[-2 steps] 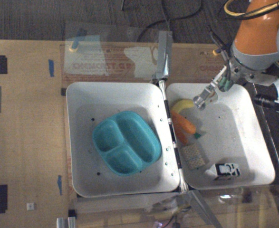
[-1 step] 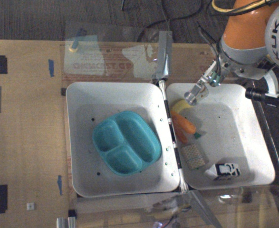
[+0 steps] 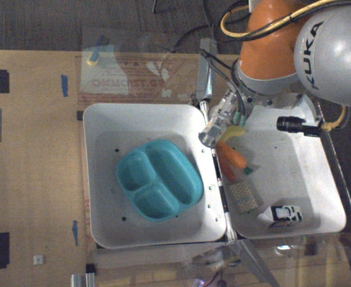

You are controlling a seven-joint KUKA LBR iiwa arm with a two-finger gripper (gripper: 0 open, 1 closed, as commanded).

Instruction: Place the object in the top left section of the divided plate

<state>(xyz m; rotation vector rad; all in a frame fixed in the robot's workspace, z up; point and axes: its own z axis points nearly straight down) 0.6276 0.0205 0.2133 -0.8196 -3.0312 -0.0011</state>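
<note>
End effector point(image 3: 213, 134) angled low over bin divider — beside carrot point(image 3: 231, 156)

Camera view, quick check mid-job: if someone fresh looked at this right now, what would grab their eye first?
First the big grey arm with its orange band, filling the upper right and reaching down toward the divider between the bins. Next the teal divided plate, lying alone in the left bin. Then the orange carrot in the right bin, just below the gripper, with a speckled sponge-like block and a small black-and-white object nearer the front.
</note>
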